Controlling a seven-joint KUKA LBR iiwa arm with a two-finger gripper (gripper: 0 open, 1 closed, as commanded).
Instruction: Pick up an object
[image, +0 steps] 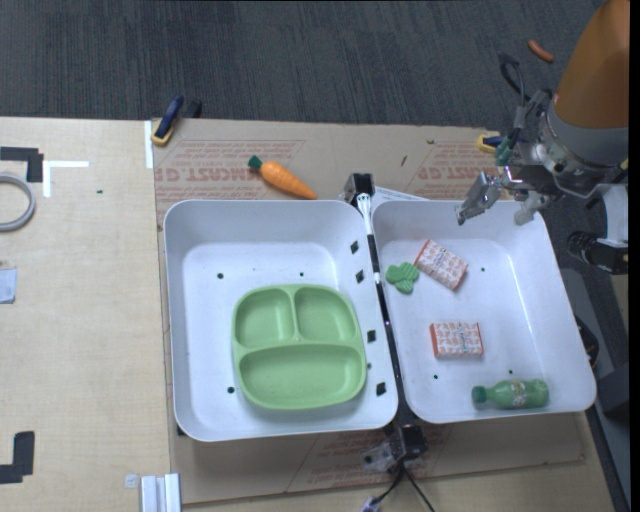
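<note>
Two white bins sit side by side, the left bin (190, 330) and the right bin (560, 300). There is one green divided plate (298, 346), two patterned boxes (441, 264) (457, 340), one green bottle (511, 394), one small green toy (402, 277), and one carrot (283, 177).

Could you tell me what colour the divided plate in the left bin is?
Light green plate, clearest in the camera view.

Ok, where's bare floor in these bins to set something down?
Left bin: the green divided plate takes the middle; bare floor runs along the far wall and left side. Right bin: bare between the lower pink box and the bottle, and along the right wall. It is crowded around the upper pink box and green piece, below the hand.
</note>
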